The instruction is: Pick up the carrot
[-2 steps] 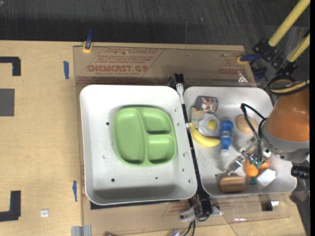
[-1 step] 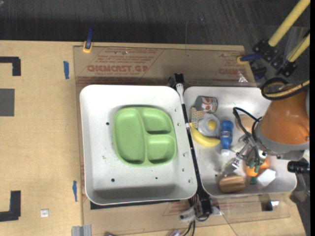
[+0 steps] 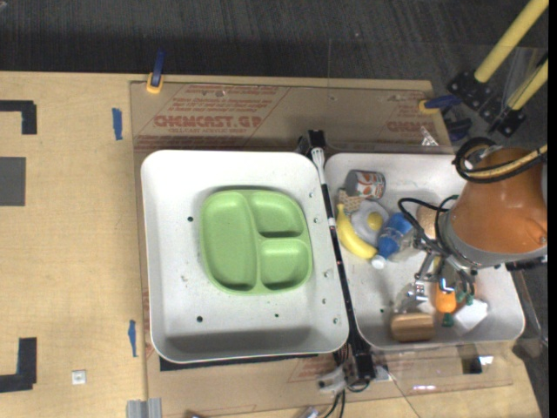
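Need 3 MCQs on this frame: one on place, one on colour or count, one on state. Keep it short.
1. Where does the green divided plate lie?
A. In the left bin
B. In the right bin
C. On the bare bench

2. What colour is the banana?
A. Red
B. Yellow
C. Purple

3. Where is the gripper relative to the carrot?
A. Over the left bin, far from it
B. Outside both bins
C. Down in the right bin, right at it

Answers:
1 A: the plate sits mid-floor in the left bin.
2 B: the curved fruit by the divider is yellow.
3 C: the gripper is low in the right bin, with the orange carrot at its tip.
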Tool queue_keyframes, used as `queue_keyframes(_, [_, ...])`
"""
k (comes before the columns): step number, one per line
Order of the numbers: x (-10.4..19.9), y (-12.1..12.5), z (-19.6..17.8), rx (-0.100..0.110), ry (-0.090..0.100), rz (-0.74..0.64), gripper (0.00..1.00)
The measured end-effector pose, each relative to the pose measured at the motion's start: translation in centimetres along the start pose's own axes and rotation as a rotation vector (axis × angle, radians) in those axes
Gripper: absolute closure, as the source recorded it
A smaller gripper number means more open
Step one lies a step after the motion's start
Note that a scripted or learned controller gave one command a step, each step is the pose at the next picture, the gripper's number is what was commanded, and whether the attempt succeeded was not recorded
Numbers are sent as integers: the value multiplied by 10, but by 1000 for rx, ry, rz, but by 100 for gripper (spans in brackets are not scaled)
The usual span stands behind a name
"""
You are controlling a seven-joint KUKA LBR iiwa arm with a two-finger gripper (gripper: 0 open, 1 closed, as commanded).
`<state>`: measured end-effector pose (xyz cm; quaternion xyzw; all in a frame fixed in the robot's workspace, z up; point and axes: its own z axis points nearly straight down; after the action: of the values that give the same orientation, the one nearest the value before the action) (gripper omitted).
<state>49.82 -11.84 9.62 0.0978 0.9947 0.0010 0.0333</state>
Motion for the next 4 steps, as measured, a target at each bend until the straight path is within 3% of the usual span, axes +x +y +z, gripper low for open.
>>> queue_keyframes(1, [-4, -96, 7, 13, 44, -29, 0])
queue_keyframes(2, [-4, -92, 7, 11, 48, 233, 0])
queue_keyframes(3, [2, -63, 6, 17, 48, 258, 0])
queue_keyframes(4, [7, -35, 6, 11, 49, -6, 0])
